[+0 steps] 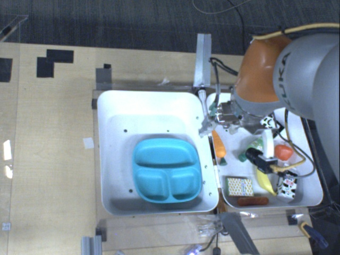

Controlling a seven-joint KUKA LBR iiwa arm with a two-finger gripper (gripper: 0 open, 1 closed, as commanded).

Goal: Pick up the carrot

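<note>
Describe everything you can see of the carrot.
The carrot is a small orange piece, smooth and plastic-looking like a toy, tapering a little. It lies lengthwise along the left wall of the right bin, close to the divide between the two bins. Its upper end sits just below the gripper, which hangs over it. Whether they touch is unclear. Nothing else lies against it.

I can read only part of the maker's lettering, "KU", on the grey arm (311, 68); nothing else is legible.
</note>
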